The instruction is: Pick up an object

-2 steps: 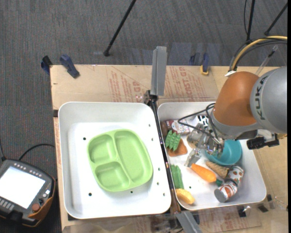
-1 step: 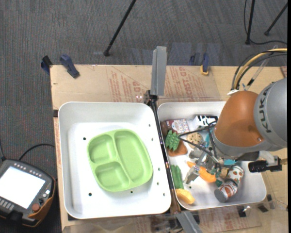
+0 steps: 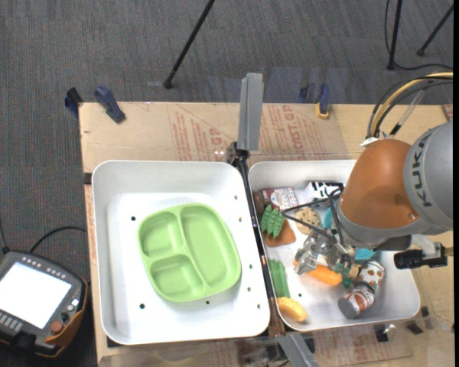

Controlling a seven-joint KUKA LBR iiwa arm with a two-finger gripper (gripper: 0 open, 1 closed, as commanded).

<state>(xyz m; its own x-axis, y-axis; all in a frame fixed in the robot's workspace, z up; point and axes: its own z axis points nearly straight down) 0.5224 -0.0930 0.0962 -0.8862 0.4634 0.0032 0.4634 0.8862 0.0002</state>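
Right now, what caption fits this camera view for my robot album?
Robot pincer reaches into the toy-filled right bin beside an orange carrot; a green divided plate sits in the left bin.

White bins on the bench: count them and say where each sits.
2. The left bin holds a green divided plate; the right bin holds mixed toy items under the arm.
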